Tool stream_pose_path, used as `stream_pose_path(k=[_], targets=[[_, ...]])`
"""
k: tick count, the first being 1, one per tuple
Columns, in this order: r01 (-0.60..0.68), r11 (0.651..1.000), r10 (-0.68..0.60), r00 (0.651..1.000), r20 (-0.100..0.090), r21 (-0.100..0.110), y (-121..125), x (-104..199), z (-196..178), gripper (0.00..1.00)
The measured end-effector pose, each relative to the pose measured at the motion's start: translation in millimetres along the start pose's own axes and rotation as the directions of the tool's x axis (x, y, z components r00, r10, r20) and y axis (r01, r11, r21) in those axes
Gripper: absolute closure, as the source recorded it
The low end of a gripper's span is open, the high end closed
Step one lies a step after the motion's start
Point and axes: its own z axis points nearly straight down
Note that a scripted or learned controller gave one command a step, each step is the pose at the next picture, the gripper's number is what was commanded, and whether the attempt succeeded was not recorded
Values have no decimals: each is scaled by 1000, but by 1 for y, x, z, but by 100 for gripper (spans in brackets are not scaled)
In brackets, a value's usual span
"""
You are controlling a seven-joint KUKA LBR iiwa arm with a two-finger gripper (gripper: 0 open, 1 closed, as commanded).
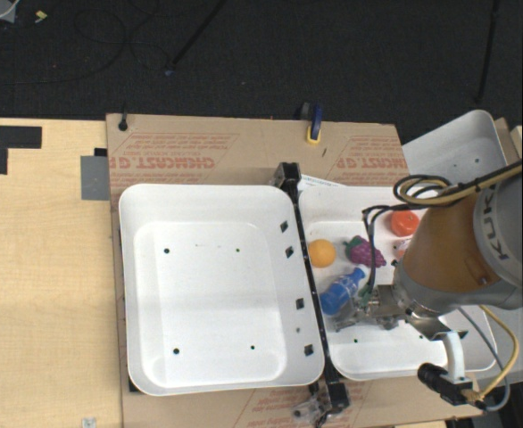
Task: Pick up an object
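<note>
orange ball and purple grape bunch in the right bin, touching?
Apart. The camera view shows a strip of white bin floor between the round orange ball and the purple plastic grape bunch in the right white bin.

Cardboard sheet (244, 154) lying under two white bins. Blue-and-yellow clamp (313, 123) on its far edge. Black cables (181, 34) on the dark floor beyond.

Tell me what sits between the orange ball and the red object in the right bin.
In the camera view, a purple grape-like toy lies between the orange ball and the red object.
</note>
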Motion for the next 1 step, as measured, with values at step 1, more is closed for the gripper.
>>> stream_pose_path(k=[1], targets=[[3, 1000, -3, 1000, 4, -20, 72, 8, 11, 0]])
